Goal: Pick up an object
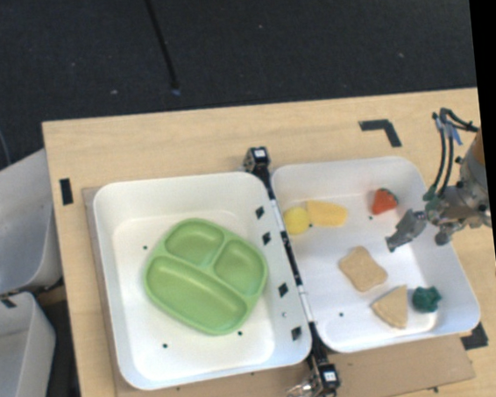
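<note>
Nothing lifted yet. Likeliest target: the tan bread slice (361, 269), flat on the floor of the right bin (342, 174), apart from its neighbours. Just beyond it, a wedge of bread (392, 308) touching a green toy (427, 298); toward the far wall, a red toy fruit (383, 199) and two yellow pieces (316, 216). Gripper (423, 229) poised right of the slice, fingers spread, nothing between them. Best to centre over the slice, straddle its narrower width, descend fully, then close. Green divided plate (205, 275) in the left bin, well apart.
</note>
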